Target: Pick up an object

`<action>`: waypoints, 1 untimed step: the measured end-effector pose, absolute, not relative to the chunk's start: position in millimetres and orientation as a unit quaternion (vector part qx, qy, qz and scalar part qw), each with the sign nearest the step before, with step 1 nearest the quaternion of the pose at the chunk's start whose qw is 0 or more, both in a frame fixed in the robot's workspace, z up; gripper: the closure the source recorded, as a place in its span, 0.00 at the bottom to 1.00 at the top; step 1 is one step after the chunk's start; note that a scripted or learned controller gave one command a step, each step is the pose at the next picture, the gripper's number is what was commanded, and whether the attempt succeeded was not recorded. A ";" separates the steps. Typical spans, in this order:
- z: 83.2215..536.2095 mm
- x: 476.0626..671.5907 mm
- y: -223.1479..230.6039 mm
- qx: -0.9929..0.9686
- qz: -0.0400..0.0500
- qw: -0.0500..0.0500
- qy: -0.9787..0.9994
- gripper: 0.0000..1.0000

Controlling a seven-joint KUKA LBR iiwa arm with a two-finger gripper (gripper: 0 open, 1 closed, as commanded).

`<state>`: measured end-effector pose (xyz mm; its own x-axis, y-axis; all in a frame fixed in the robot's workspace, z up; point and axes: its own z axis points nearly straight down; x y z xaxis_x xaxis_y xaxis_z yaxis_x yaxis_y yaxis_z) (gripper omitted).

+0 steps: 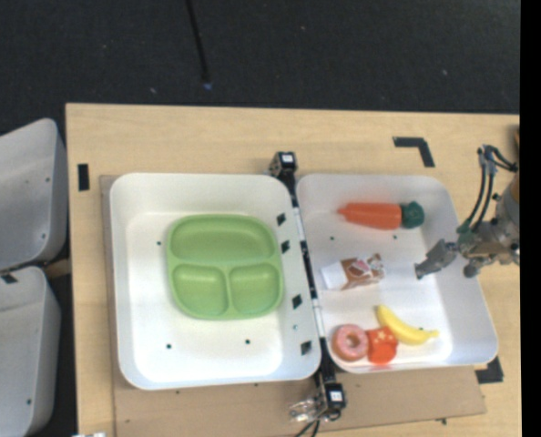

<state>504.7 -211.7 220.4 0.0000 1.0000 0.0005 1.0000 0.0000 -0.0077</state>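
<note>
While the gripper (pixel 444 260) hangs with fingers spread wide and bare, the carrot (pixel 371 215) lies up-left of it, long axis crosswise, green top pointing toward the arm.

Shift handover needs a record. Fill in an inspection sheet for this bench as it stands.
Surface: wooden bench with a left bin and a right bin side by side.
Job's things: carrot, wrapped snack, banana, donut and tomato, all in the right bin.
Clutter: green divided plate in the left bin.
Grippers: gripper over the right bin's right side, holding nothing.
Cables: wires by the arm.
Surroundings: dark floor.
</note>
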 end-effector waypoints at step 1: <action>162.8 495.3 -207.3 -0.707 0.002 0.004 -0.707 0.00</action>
